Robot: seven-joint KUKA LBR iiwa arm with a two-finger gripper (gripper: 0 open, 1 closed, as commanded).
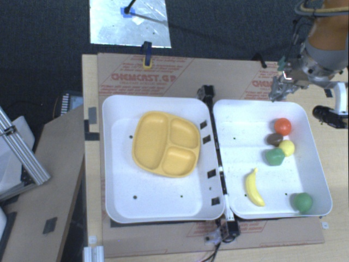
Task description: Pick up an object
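Observation:
The right bin [240, 201] holds an orange ball [282, 126], a brown piece [274, 139], a yellow piece [287, 148], a green piece [275, 156], a banana [253, 187] and a green ball [301, 201]. My gripper [279, 91] hangs over the far rim of the right bin, up and slightly left of the orange ball. Nothing shows between its tips.
The left bin [117, 201] carries a yellow divided plate [165, 144]. A black clamp [207, 91] sits between the two bins at the far side. Cardboard [180, 75] lies under both bins. A silver sheet [129, 14] lies beyond the bench.

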